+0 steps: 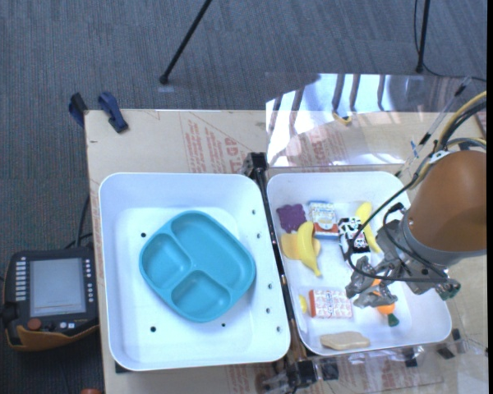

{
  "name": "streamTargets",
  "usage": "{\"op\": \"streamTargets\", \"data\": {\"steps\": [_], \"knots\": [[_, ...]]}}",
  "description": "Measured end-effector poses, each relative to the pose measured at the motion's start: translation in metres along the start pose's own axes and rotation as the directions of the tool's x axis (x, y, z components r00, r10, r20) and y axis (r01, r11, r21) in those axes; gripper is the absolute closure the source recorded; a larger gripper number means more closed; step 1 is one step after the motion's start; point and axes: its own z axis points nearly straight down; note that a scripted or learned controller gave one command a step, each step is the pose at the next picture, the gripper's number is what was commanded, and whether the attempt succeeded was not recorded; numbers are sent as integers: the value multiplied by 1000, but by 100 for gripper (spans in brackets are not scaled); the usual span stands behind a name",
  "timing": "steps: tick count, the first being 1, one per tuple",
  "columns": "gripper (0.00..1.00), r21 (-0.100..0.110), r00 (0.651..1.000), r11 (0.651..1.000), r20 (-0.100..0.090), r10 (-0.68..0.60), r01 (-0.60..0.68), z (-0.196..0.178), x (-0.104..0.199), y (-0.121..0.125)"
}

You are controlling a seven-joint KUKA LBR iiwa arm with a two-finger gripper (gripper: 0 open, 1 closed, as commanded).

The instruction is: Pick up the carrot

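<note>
Camera view: the hand (376, 290) sits low in the right bin (440, 327), over the carrot (385, 306) just right of the carton (329, 303); whether it grips, I cannot tell. Likely the grasping step; next comes a straight lift.

**Count of things on the bench**

Two white bins: left bin (115, 220), right bin (427, 335).

Left bin: one blue divided plate (197, 264).

Right bin: two bananas (304, 249) (364, 222), one purple piece (290, 217), two small cartons (323, 214) (329, 304), one carrot (384, 306), one tan slab (344, 341) at its near edge, one black-and-white item (351, 235).
</note>
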Motion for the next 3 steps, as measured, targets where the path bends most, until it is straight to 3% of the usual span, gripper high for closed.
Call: {"op": "streamTargets", "data": {"steps": [1,2,3], "knots": [[100,1,976,977,6,-216,216,-73,-96,87],[0,0,977,977,2,-213,213,-71,-95,86],[0,-3,962,962,-3,-272,272,-15,-57,17]]}}
